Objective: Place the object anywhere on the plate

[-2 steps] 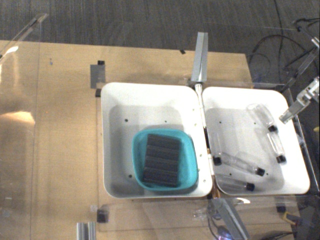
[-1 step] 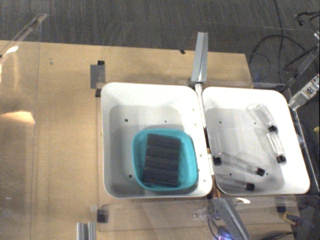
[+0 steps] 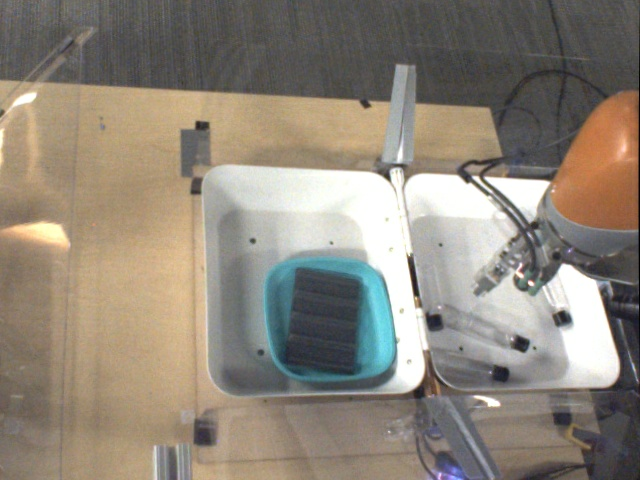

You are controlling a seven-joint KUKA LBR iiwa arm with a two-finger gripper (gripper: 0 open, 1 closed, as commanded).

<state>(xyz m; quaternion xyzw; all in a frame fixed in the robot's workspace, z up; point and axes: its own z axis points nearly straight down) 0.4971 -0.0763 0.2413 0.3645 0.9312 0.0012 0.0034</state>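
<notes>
The wooden surface [image 3: 110,268] fills the left and middle of the frame, with dark carpet along the top. Two shallow white bins sit on it side by side: the left bin [image 3: 230,268] at centre and the right bin [image 3: 590,358] toward the right edge, their rims touching along a shared seam. The grey arm [image 3: 600,183] with its orange band enters from the upper right and hangs over the right bin, cables looping behind it. In the lower half of the left bin lies a teal plate [image 3: 378,313], roughly square with rounded corners. On the plate rests the object [image 3: 324,320], a dark ridged block lying flat; its long axis runs from the upper part of the plate down toward the lower edge of the frame, tilted slightly so the top end leans right, and its ridges cross it side to side. The end effector [image 3: 510,271] is over the middle of the right bin, pointing toward the lower left; whether it is released or clenched cannot be told. Several clear tubes with black caps [image 3: 478,330] lie scattered on the floor of the right bin below it
</notes>
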